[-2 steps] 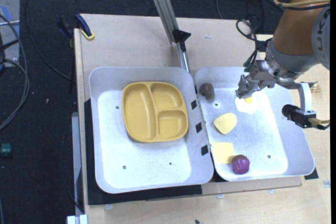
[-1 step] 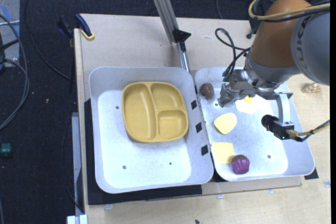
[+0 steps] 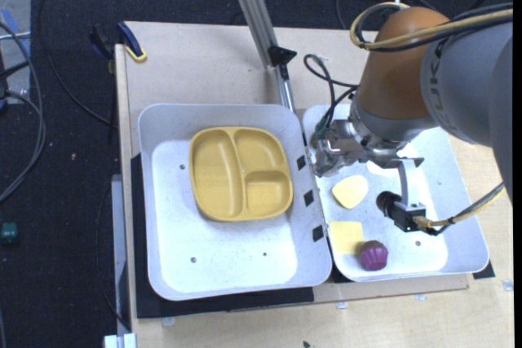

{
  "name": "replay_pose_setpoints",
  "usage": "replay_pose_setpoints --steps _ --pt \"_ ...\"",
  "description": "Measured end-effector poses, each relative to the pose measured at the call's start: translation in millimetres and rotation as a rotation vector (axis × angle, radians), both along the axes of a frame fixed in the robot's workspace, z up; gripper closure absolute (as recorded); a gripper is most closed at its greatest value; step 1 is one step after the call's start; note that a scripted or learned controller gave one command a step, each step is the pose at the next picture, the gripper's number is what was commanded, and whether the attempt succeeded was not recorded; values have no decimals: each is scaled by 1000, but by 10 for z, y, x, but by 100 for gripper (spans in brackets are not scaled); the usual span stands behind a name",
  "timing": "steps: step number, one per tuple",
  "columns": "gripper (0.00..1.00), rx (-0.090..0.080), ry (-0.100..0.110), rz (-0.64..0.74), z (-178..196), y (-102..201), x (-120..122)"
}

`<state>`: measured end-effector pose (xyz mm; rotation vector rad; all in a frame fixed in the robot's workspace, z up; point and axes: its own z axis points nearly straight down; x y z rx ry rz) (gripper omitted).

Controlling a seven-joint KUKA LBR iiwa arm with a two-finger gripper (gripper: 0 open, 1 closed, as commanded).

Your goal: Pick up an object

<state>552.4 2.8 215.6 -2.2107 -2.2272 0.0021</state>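
We see a smooth yellow divided plate (image 3: 241, 174) in the left bin (image 3: 163, 257) — the gripper's (image 3: 326, 159) grip we cannot tell.

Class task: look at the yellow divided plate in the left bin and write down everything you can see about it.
The yellow plate is a rounded-square tray with raised ridges splitting it into three compartments: one long section on the left and two smaller ones on the right. It looks like matte plastic, one even mustard colour. It lies flat, right side up and slightly turned, in the upper middle of the left bin, resting on the bin's floor.
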Motion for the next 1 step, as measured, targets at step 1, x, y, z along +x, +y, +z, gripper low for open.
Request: replay_pose_setpoints --steps 1 --pt "100 0 -2 0 132 421 -178"
